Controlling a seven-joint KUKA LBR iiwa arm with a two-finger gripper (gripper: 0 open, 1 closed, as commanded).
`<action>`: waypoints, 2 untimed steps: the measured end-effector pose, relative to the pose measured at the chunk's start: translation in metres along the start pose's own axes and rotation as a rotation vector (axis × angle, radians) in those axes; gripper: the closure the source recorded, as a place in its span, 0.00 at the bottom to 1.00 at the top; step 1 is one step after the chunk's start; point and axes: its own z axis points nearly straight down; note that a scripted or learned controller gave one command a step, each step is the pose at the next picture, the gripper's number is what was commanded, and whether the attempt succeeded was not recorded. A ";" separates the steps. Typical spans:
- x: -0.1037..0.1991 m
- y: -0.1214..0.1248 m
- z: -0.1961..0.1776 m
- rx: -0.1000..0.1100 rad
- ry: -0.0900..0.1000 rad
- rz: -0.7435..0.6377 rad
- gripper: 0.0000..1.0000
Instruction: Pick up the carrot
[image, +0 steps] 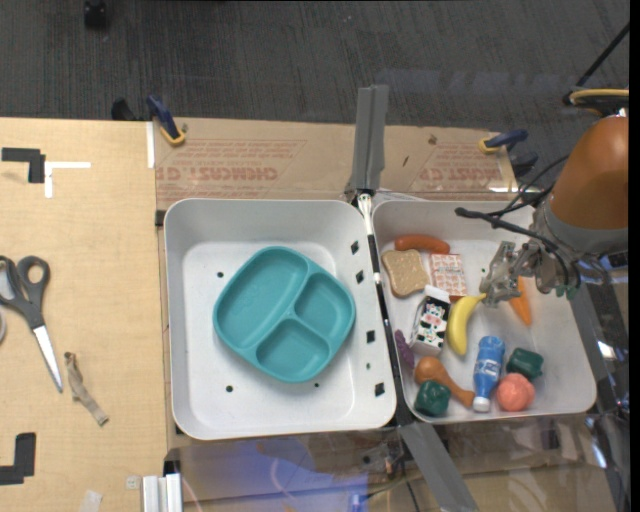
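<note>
Pincer (503, 283) hovers just beside the carrot (521, 304), above the banana (461, 321).

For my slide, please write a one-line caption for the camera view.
The gripper reaches down beside the carrot in the right bin; a teal plate lies in the left bin.

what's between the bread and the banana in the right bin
In the camera view, a small white carton with dark print sits between the bread and the banana, beside the banana's left edge. A pink-patterned card lies just right of the bread, above the banana.
</note>
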 end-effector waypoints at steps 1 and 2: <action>-0.002 0.001 -0.010 0.001 -0.005 -0.003 1.00; 0.069 -0.036 0.011 -0.001 0.008 0.179 1.00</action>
